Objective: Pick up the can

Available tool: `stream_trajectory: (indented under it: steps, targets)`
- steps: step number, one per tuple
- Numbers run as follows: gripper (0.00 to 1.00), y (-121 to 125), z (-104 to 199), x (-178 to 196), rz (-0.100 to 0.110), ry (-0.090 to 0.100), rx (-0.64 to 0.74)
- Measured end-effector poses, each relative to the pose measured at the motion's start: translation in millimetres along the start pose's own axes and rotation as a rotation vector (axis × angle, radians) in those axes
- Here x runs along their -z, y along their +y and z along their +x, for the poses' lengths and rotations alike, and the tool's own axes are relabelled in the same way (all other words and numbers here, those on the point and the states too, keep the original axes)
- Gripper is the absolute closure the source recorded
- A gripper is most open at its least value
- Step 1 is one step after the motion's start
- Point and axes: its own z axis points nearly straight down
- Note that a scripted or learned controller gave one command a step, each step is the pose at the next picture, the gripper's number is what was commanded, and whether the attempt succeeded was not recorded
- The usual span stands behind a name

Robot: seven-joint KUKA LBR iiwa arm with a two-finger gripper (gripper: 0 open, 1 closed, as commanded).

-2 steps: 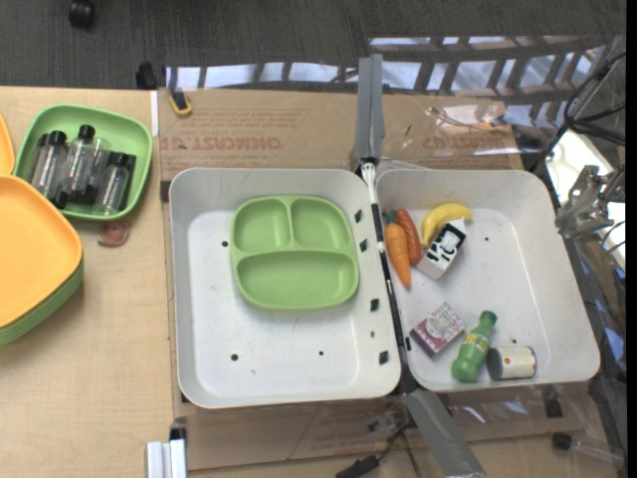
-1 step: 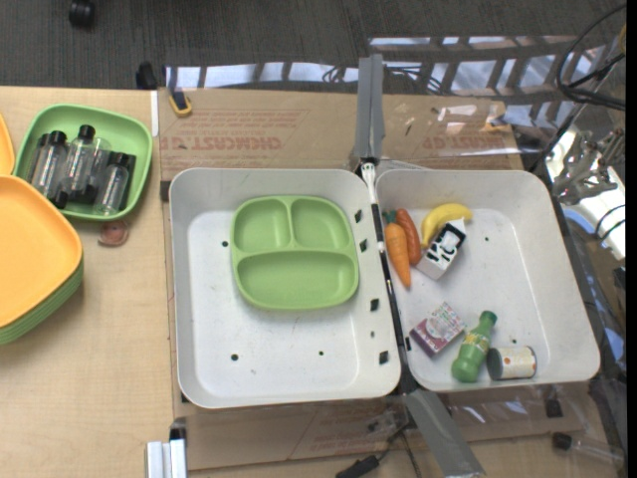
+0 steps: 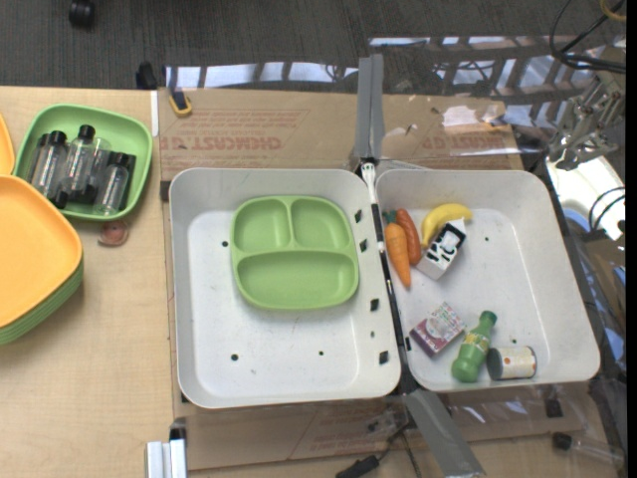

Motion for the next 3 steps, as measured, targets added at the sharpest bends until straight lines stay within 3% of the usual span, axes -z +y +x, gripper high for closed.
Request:
stream_trajectory:
  steps: [1, 2, 3]
  targets:
    - [1.0, 17.9, 50.1, -68.8, -0.001, 0.003, 0.112]
    - [1.0, 6.2, 18.2, -19.0, -0.001, 0.0, 0.251]
    - [1.0, 19.8, 54.3, -78.5, -0.004, 0.003, 0.464]
